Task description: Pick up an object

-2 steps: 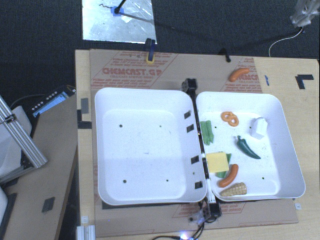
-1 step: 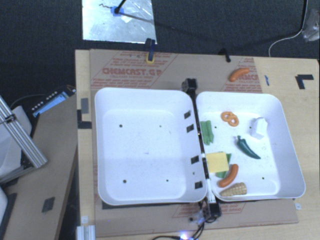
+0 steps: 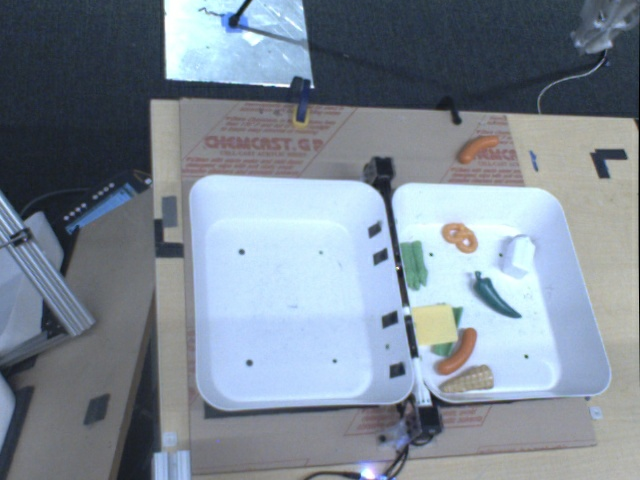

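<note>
Pincer (image 3: 603, 20) sits high at the far right corner of the view, blurred and pale, well off the desk (image 3: 330, 128) and above the dark floor. Whether its tips are apart or together — cannot tell; nothing shows between them.

Everything worth taking lies below and to the left of the pincer, in the right bin (image 3: 575, 268). Nearest to it inside the bin: a white block (image 3: 517, 256), almost straight down the view from the pincer. Just beyond that, lower and slightly left, a dark green pepper (image 3: 494, 295), long axis slanting from upper left to lower right. Further left, a small orange pretzel (image 3: 459, 236). Further still, by the bin's inner wall, a green bean pod (image 3: 413, 264), axis running up and down the view. Lowest group, farthest from the pincer: yellow cheese square (image 3: 434, 323), orange sausage (image 3: 456, 351) lying on a slant, and a waffle cone (image 3: 468, 378) lying nearly level.

A second orange sausage (image 3: 478, 149) rests outside the bins on the desk, left of and below the pincer.

Judgement: nothing grasped yet; the approach is all ahead. The white block looks the shortest reach — it stands apart from its neighbours.
</note>
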Robot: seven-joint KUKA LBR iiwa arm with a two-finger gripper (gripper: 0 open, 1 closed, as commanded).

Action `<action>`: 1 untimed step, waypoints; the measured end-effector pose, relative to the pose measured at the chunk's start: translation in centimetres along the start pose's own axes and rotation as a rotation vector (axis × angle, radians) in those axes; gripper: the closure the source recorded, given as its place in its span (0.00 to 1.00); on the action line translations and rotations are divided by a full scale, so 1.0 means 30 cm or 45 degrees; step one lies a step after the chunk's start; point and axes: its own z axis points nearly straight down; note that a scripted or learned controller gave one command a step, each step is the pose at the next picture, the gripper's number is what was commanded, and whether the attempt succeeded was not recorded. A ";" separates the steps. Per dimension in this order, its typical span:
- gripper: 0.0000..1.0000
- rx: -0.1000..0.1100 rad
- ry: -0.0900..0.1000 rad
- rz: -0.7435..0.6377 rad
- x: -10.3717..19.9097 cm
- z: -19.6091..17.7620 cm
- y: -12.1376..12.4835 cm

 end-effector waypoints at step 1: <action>1.00 0.006 0.006 -0.011 0.474 0.010 0.002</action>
